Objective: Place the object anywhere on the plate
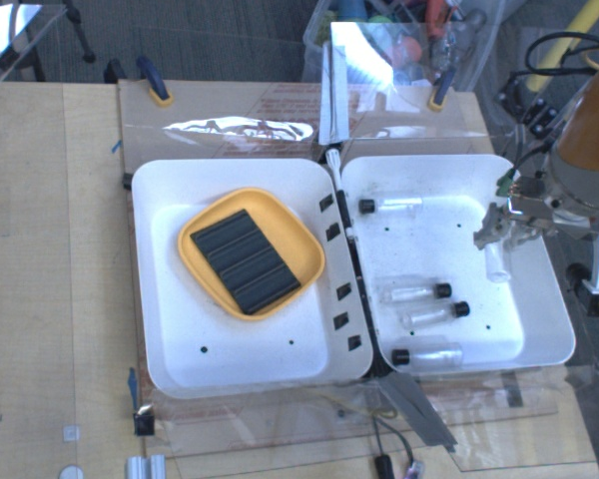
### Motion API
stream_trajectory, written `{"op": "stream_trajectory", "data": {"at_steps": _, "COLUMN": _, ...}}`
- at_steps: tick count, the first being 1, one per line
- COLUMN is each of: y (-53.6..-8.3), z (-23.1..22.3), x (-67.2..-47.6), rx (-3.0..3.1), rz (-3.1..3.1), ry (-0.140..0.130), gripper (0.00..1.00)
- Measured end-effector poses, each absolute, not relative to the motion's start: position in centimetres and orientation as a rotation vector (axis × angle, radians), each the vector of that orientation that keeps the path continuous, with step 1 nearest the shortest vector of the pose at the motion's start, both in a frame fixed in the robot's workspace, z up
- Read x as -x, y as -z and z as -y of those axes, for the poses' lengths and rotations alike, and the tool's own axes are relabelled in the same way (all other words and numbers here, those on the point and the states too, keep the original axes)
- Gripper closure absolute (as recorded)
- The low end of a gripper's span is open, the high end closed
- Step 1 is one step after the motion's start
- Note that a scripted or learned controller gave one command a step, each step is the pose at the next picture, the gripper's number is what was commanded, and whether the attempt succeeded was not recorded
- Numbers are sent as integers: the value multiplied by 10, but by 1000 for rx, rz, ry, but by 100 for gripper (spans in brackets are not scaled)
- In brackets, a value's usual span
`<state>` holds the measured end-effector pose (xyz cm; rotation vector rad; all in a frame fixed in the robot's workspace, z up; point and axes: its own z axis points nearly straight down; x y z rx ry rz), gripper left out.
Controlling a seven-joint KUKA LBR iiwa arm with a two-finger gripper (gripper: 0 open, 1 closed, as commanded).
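Two shallow white bins sit side by side: left bin [160, 357], right bin [539, 342]. Left holds one yellow square plate [304, 252] carrying one black ribbed pad [248, 260]. Right holds four clear, black-capped plastic vials [416, 292].

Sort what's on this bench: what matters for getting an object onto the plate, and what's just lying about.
For the job:
yellow plate with a black ridged insert, left bin
clear vials with black caps, right bin
gripper, over the right bin's right side

Just lying about:
blue-handled clamps
clear tub of colourful items
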<state>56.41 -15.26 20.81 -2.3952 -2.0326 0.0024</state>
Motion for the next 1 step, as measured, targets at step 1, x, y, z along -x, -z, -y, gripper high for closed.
{"op": "stream_trajectory", "data": {"at_steps": 1, "y": -208, "z": 153, "x": -564, "rx": 2396, "rz": 2033, "ry": -2, "gripper": 0}}
